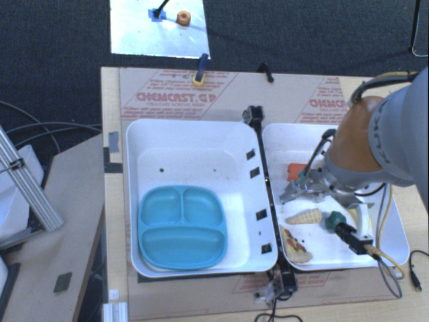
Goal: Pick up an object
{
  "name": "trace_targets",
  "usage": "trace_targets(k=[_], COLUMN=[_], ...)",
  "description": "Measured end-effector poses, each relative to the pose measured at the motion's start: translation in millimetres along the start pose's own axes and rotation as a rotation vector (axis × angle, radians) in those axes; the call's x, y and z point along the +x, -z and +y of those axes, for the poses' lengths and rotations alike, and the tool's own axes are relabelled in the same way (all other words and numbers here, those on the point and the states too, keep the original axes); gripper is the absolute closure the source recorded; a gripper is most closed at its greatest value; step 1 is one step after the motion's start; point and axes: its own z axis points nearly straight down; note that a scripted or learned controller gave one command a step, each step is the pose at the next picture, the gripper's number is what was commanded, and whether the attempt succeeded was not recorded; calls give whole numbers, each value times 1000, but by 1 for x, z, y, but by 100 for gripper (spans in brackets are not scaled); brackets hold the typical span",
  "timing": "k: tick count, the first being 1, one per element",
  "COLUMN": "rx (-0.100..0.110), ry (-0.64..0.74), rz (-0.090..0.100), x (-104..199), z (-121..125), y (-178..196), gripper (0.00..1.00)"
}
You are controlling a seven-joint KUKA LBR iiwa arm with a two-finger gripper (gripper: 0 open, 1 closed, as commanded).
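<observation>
The right bin (389, 247) holds several small toys. An orange-red piece (295, 171) lies near its left wall. A cream cone-shaped piece (303, 216) lies in the middle, with a green piece (333, 220) just to its right. A flat tan and red piece (295, 244) sits at the front left. A pale yellow piece (354, 215) is partly hidden under the arm. My gripper (298, 190) hangs low over the right bin, between the orange-red piece and the cream cone. The grey wrist covers the bin's right half.
The left bin (194, 136) holds a blue divided plate (181, 227) at its front left. A black clip-lined divider (261, 180) separates the bins. Cables trail over the right bin's front right corner (385, 263). A shiny sheet (159, 19) lies beyond the bench.
</observation>
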Motion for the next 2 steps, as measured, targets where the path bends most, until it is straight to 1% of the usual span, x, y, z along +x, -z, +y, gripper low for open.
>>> trace_targets(k=[1,2], rx=[2,-2], ry=[0,1], rz=[0,0], x=[2,-2], z=[24,71], y=[0,0], gripper=[0,0])
